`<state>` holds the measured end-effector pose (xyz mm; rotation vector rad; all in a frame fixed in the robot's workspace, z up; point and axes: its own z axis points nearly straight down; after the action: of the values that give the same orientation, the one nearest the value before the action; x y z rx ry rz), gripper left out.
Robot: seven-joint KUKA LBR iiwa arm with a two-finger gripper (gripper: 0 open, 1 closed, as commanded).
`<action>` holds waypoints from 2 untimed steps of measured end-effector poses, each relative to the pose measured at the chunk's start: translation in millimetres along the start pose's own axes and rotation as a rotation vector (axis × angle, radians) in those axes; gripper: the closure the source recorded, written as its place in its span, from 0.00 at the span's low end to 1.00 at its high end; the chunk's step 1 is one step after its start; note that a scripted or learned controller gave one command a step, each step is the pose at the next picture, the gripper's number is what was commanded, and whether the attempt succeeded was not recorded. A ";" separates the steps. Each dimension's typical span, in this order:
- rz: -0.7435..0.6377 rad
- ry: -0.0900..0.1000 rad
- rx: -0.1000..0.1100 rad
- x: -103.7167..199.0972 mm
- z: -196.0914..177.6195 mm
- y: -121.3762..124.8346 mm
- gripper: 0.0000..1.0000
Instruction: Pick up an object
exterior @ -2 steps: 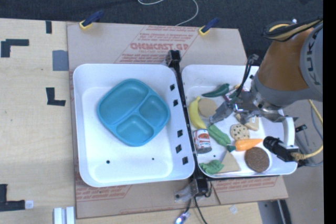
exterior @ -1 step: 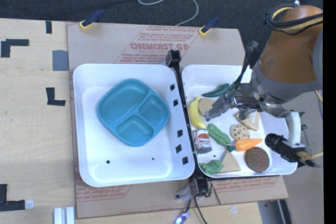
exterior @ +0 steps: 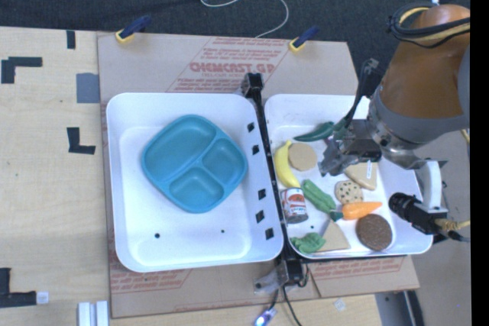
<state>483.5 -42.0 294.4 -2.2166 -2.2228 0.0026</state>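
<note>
Gripper (exterior: 341, 156), whose grip I cannot tell, is hovering low in the right bin (exterior: 397, 250) just right of the banana (exterior: 284, 166), seemingly choosing among toy foods; next it needs to be descending and closing.

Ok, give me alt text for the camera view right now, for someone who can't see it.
The arm's claw hovers over the right bin, above toy food: a banana, cookies and a carrot. The left bin holds a blue divided plate.
</note>
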 end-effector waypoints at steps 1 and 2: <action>-0.003 0.000 0.003 62.2 47.8 -0.6 1.00; -0.004 0.001 -0.006 110.6 -18.0 0.5 1.00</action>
<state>483.7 68.6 312.4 -2.2149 -2.2296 -0.0044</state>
